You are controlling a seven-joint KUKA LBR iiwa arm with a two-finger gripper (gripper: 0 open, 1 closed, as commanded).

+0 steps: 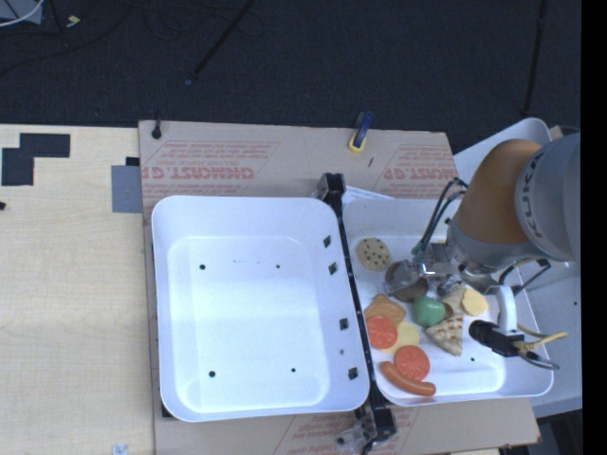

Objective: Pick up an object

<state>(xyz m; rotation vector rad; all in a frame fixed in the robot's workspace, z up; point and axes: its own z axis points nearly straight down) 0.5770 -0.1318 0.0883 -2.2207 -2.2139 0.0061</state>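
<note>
Jaws: mine, low over the middle of the right bin [479, 375]. Open or closed, I cannot tell from this angle, and I see nothing held.
Nearest candidate: dark brown piece [408, 293], just to the near side of my jaws and seemingly below them. It is roundish, with no clear long axis.
Green piece [430, 311]: touches the brown one on its near-right side. I judge it likely to be nudged by any closing there.
Cookie [373, 252]: left and slightly far of my jaws, apart from the heap. Probably the cleaner grab.
Heap, near-left: orange-brown piece [386, 307], red slice [382, 332], second red slice [412, 361]. A sausage [408, 383] lies by the near wall, long axis roughly left-right.
Near-right: pizza wedge [448, 335], pale yellow piece [473, 301].
Left bin [247, 301]: well to my left, not concerned.
Obstacle: crowding. Neighbours press in on the near side.
</note>
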